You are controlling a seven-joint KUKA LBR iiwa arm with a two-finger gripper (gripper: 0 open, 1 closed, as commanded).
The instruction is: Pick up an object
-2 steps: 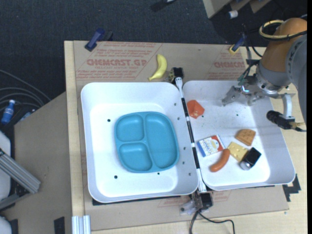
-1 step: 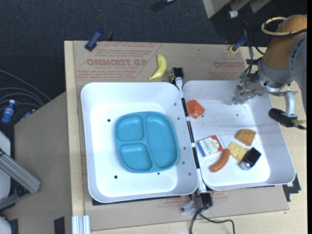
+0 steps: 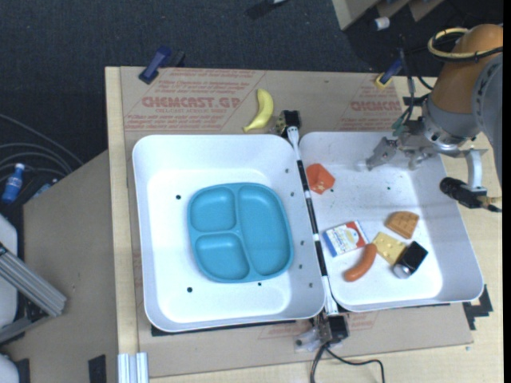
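1. Gripper (image 3: 397, 152) sits over the far end of the right bin (image 3: 455, 282), reaching in from the right; fingers look spread apart, pointing down-left toward the bin floor, nothing between them.
2. Arm: grey wrist with the orange band (image 3: 467, 74) above it, at the upper right corner of the view.
3. Nearest item to the gripper: orange-red wedge piece (image 3: 320, 178), well left of it, close to the bin's left wall, long axis roughly far-to-near, slightly tilted.
4. Brown bread-like piece (image 3: 403, 223) lies in the right half of the bin, nearer the camera than the gripper, apart from it.
5. Yellow cheese wedge (image 3: 389, 247) just below the bread piece, touching or almost touching the black block (image 3: 410, 258) on its right; block's long axis runs diagonal, upper right to lower left.
6. Small white carton (image 3: 345, 238) with red and blue print, left of the cheese, long axis slanting up to the right.
7. Orange sausage (image 3: 360, 263) just below the carton, long axis diagonal, lower-left end toward the left wall, upper-right end toward the cheese.
8. Left bin (image 3: 160, 294) holds a blue divided tray (image 3: 239, 231), three compartments, lying flat, centre of bin.
9. Yellow banana (image 3: 259, 112) lies outside the bins on the board behind them, curved, long axis roughly far-to-near.
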